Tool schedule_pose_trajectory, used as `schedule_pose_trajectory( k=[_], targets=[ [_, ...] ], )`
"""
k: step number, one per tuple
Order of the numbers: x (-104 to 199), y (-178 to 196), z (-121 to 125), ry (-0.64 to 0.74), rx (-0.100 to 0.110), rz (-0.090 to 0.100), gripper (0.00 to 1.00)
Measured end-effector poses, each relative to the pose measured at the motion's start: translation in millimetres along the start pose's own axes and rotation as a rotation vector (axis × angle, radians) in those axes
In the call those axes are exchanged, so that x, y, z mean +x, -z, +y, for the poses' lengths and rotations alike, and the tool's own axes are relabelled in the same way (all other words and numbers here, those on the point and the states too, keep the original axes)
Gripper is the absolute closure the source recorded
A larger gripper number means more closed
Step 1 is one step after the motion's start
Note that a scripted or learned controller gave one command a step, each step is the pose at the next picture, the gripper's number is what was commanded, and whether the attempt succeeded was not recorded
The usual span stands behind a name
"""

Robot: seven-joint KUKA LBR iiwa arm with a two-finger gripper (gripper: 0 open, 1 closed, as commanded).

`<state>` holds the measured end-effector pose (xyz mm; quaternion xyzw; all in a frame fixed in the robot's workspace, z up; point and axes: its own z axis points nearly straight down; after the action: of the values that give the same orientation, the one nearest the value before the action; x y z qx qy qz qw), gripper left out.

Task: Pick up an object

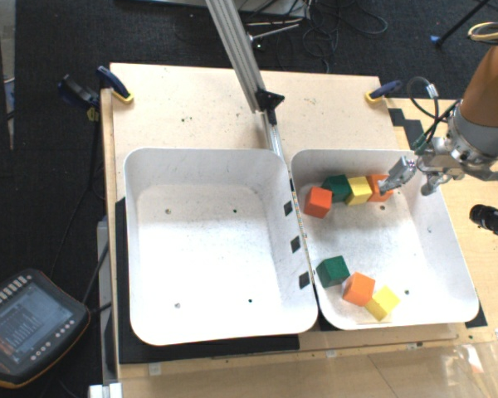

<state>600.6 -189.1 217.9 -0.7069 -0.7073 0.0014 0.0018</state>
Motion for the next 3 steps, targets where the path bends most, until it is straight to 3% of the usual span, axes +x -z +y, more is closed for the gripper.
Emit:
schedule_pose_trajectory(
  k=[2, 3],
  targets=[
    [5.1, -125.3, -8.2, -0.001, 0.001, 0.001, 0.0],
    [4.2, -110.6, -6.1, -0.002, -0.007, -0.002, 1.0]
  ],
)
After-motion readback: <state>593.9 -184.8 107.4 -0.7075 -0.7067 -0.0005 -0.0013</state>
